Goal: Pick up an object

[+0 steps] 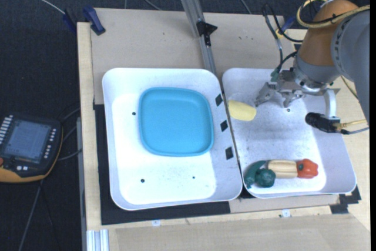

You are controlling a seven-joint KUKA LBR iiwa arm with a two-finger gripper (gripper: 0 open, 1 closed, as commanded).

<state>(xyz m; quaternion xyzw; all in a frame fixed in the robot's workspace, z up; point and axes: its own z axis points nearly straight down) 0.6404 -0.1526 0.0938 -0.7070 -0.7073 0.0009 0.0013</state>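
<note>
Grey metal gripper (277, 93) hovers above the right shallow white bin (294, 132).
Jaws spread, pinching nothing; pale yellow rounded object (241, 110) lies just left.

Left white bin (117, 144): square blue plastic plate (175, 121). Right white bin (341, 167): pale yellow lump (241, 110) near left wall; green, tan and red toy pieces (281, 170) at front. Gripper (275, 93) hovers above the right bin.

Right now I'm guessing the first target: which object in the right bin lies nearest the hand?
The pale yellow piece, alone by the bin's left wall, just left of the hand. The green, tan and red items cluster at the front edge.
</note>
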